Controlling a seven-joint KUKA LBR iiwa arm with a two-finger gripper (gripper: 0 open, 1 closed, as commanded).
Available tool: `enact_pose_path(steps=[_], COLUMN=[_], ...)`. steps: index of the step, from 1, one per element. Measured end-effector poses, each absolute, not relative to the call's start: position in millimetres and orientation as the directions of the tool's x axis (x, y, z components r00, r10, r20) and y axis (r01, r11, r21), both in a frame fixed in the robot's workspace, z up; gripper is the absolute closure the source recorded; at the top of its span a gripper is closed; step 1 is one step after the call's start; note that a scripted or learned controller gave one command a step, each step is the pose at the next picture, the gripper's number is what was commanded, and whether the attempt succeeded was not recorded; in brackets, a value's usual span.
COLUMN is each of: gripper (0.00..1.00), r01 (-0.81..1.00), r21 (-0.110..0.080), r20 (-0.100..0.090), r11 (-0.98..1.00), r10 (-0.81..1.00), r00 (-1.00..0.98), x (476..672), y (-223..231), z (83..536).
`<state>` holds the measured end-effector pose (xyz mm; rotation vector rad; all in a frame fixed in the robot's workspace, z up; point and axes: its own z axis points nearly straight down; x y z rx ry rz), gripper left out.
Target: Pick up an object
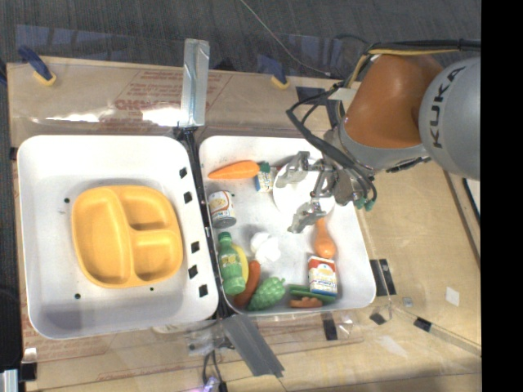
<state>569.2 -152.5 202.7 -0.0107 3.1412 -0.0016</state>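
Starting at the near edge of the right bin (359, 256), a cluster of toy food lies packed along the wall: a green bottle (231, 268), a red sausage-like piece (251, 277), a green bumpy piece (268, 293), and a small carton (324, 276) standing beside them. Just beyond, a pale orange piece (324, 238) lies close under the gripper (309, 198) — probably the easiest target, since it sits apart from the clutter. It looks like light, hollow plastic, stiff but smooth and rounded, so it could squirt out of a pinch; taking it across its narrow middle seems safest. The gripper hangs low over the bin's centre with its metal fingers parted, and nothing sits between them. Farther back, a small can (221, 207) stands near the dividing wall, and an orange carrot (234, 170) lies along the far side — long, tapered, best grasped at its thick end. The left bin (33, 170) holds a yellow divided tray (127, 235).
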Motion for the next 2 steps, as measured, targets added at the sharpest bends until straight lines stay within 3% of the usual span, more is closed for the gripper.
enact_pose_path(steps=[1, 2], gripper=[0.0, 0.0], r01=[0.069, 0.055], r21=[-0.001, -0.002], r20=[-0.005, -0.013], r11=[0.998, 0.999], r10=[0.069, 0.055], r00=[-0.998, -0.998], x=[525.1, 481.9], y=[-196, -209], z=[93, 96])
